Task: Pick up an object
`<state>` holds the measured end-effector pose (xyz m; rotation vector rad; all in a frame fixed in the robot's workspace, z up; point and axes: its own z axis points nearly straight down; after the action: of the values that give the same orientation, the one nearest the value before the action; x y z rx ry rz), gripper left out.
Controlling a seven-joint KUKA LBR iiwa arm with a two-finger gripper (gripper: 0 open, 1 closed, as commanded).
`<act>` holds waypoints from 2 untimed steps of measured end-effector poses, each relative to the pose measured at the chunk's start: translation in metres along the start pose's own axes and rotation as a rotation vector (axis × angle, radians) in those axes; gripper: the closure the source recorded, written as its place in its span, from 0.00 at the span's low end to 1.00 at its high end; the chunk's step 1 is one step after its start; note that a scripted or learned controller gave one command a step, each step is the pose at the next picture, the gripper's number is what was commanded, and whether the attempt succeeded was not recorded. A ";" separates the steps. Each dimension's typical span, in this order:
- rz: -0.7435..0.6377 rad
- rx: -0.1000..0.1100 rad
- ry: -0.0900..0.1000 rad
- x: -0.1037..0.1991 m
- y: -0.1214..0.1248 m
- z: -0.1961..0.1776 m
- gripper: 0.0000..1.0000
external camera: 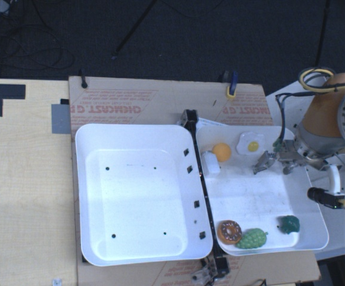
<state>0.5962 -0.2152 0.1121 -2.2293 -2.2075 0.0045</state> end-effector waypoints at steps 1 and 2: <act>0.000 0.000 0.000 0.000 0.000 0.000 0.00; 0.000 0.000 0.000 0.000 0.000 0.000 0.00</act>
<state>0.5962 -0.2152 0.1121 -2.2293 -2.2075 0.0045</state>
